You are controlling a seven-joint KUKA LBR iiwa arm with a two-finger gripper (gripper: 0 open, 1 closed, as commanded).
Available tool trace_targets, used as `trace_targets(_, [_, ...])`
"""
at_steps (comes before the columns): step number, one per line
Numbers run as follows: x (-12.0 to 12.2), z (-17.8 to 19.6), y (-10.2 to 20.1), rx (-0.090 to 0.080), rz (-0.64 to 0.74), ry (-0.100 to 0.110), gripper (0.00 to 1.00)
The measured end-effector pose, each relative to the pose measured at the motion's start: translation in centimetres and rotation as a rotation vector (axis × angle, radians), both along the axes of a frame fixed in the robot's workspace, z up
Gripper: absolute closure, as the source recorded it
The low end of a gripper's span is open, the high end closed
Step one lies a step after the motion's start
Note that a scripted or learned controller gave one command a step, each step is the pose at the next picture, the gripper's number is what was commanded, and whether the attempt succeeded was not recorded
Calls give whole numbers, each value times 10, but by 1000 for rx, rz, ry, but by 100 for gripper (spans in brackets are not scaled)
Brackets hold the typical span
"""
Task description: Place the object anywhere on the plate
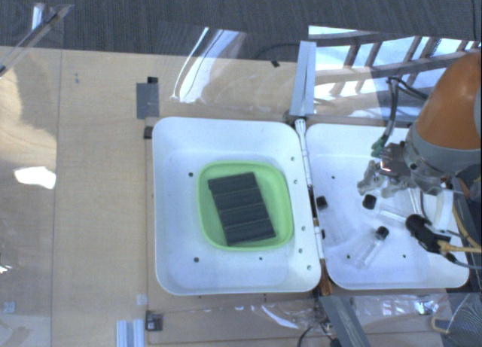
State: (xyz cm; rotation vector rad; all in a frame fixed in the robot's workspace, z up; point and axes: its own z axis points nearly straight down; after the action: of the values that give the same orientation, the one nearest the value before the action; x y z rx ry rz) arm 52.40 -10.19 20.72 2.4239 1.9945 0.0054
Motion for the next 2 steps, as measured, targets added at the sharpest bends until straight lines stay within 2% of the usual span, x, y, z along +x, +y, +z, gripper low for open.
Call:
trace_targets(1, [4,-22,65,-1,340,0,100])
trace_targets(2, [38,-22,124,-2,479,-3,100])
